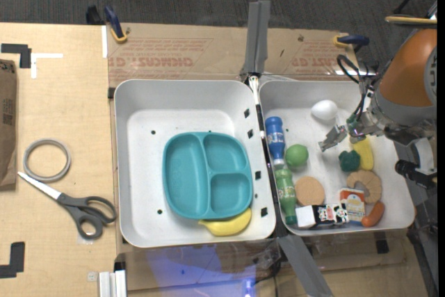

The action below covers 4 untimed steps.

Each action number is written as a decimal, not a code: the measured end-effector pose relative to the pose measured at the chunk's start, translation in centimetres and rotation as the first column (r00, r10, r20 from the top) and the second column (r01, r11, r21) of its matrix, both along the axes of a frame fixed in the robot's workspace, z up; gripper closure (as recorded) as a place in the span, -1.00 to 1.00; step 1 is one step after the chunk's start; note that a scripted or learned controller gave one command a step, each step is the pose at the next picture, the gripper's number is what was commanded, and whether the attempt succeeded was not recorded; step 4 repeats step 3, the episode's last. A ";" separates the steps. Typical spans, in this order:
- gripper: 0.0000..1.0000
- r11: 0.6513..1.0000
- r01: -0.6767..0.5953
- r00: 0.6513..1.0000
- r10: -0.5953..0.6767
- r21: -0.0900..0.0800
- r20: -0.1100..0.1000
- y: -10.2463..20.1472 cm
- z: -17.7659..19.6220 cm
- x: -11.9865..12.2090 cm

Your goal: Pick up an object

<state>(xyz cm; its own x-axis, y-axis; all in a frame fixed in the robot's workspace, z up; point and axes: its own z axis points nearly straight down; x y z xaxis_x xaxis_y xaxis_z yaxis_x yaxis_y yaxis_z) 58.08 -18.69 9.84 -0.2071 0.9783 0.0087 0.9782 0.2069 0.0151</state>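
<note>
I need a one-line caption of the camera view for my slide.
The arm's tool hovers over the right bin among small toys, near a green ball; the left bin holds a teal tray.

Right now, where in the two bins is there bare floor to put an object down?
Left bin: bare floor lies behind the teal divided plate and along its left side. Right bin: one free patch at the back, between the blue bottle and the white ball. The front is crowded around the green ball and near the gripper.

Even bright overhead light; soft shadows inside white bins [125,149]; bluish glare at bench front edge; slight overall softness.
</note>
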 end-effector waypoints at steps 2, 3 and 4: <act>1.00 0.998 0.068 0.998 -0.068 -0.012 -0.013 1.3 0.2 -3.9; 1.00 0.989 0.149 0.989 -0.150 -0.013 -0.014 12.0 12.7 1.2; 1.00 0.989 0.149 0.989 -0.150 -0.013 -0.014 12.0 12.7 1.2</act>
